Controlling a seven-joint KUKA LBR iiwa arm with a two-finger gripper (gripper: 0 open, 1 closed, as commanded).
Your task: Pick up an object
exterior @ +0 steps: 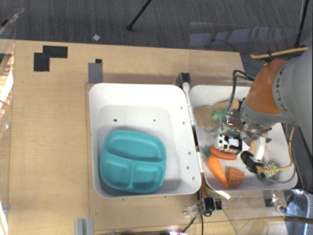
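Observation:
My gripper reaches down into the right bin, below the arm's orange band. It hangs just above a black-and-white spotted toy. A red sausage lies directly under that toy, and an orange carrot rests beside an orange-brown block near the front wall. A green item and a beige piece sit to the gripper's left, partly hidden by it. Nothing is visibly held.
The left bin holds a teal divided plate in its front half. A dividing rail runs between the two bins. Black markers lie on the wooden bench at the back left.

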